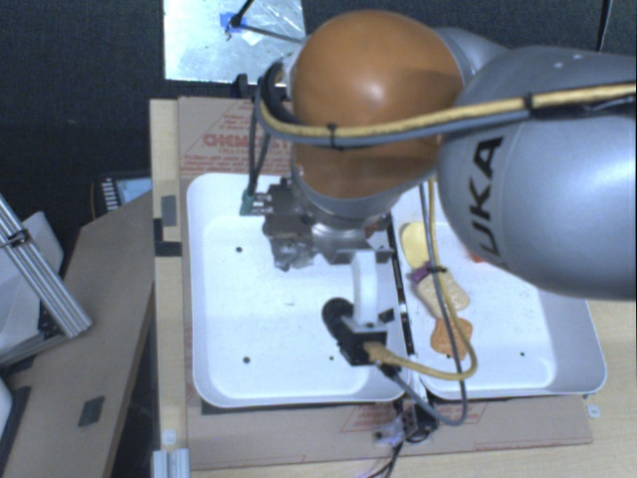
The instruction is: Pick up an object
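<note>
The gripper (289, 250) hangs over the left bin (229, 317), how far open I can't tell, while the yellow and orange pieces (451, 293) lie by the left edge of the right bin (557, 358), so I'd carry it across and come down squarely over one.

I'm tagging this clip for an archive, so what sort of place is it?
Probably a robotics lab bench: a grey KUKA arm reaches over two shallow white bins, with aluminium framing at the left.
</note>
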Robot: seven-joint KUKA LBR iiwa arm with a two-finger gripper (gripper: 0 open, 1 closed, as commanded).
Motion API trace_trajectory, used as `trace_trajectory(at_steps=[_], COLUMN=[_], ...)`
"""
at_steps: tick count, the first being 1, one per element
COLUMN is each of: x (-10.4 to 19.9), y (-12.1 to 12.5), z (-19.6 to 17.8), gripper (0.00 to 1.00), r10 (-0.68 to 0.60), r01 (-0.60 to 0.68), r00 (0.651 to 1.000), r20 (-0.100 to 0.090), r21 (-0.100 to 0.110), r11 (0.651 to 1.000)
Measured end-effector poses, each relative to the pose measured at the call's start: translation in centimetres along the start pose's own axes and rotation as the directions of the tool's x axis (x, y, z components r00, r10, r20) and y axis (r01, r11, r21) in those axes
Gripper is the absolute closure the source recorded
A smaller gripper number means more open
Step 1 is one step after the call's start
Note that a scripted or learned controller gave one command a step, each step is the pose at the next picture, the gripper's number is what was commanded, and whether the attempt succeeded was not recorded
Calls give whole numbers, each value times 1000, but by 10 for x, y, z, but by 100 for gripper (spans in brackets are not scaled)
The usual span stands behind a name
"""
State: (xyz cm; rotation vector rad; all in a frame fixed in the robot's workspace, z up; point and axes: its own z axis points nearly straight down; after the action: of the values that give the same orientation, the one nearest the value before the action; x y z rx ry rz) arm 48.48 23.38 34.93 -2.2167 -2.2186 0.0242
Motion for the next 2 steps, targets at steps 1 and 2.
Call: trace_trajectory(at_steps=[1,2], x=[-1,0], y=[64,-4], z=[-141,-190], gripper=[100,100], r10=[2,-6], r01=[-2,6], r00=[1000,1000], r20=[-14,-13], r21=[-33,-22], r11=[999,1000])
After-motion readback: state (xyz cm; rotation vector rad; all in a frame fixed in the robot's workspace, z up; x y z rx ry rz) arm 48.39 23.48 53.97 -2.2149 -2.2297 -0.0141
